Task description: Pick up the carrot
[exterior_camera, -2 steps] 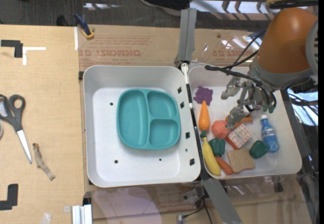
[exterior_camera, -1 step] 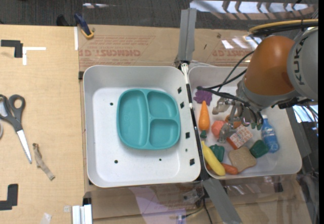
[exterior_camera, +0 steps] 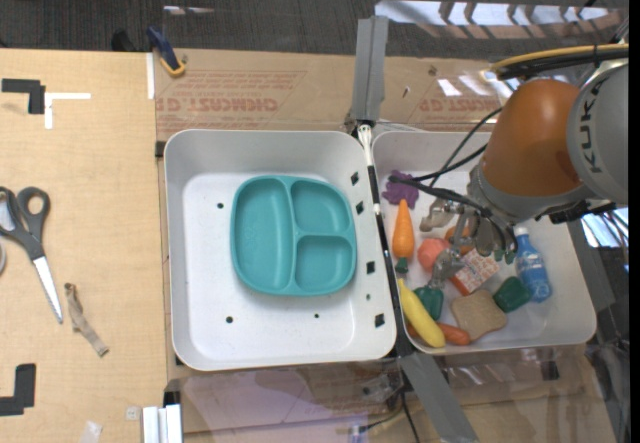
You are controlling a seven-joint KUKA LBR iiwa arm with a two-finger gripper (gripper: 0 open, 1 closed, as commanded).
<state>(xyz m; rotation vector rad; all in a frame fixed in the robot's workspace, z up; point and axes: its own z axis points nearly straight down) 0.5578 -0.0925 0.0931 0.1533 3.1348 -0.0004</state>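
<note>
Grey metal and dark cabling make up the gripper, which is seen low in the right bin beneath the orange band of the arm. Whether anything is clamped by the gripper cannot be told, as its tips are blurred and mixed in with the clutter below.

The carrot is found just to the left of the gripper, apart from it, lying lengthwise close to the bin's left wall with its green top pointing away from the camera. A purple item is located just beyond the carrot's top. A red-orange round item is located between the carrot and the gripper, near the tool.

Below the gripper, a brown bread slice, a banana and a dark green item are seen. To its right, a blue bottle and a green item are located.

Further left, past the divider, the left bin is seen to hold a teal sectioned plate. Scissors are laid on the bench well to the left.
</note>
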